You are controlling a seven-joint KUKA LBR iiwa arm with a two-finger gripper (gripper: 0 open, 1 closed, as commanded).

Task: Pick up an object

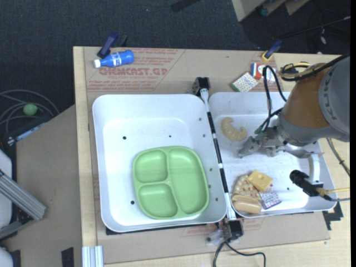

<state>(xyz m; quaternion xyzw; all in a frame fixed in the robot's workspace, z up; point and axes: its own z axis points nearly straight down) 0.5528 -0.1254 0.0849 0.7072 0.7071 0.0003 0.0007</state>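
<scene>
Gripper (248, 147) low in the right bin (245, 102) — just beside a tan croissant (233, 129).

The grey arm (311, 107) reaches in from the right, and the gripper sits near the bin floor, just below and to the right of the croissant. Whether the two touch cannot be told, nor whether the claw is wide or narrow. Nearer the front wall of the same bin lies a cluster — a yellow cheese wedge (260, 180), a bread roll (246, 204) and a small printed packet (271, 200), close together. The left bin (111, 121) holds a green divided plate (169, 181), lying flat. A blue-and-white bottle (114, 58) lies on the bench behind that bin.
</scene>
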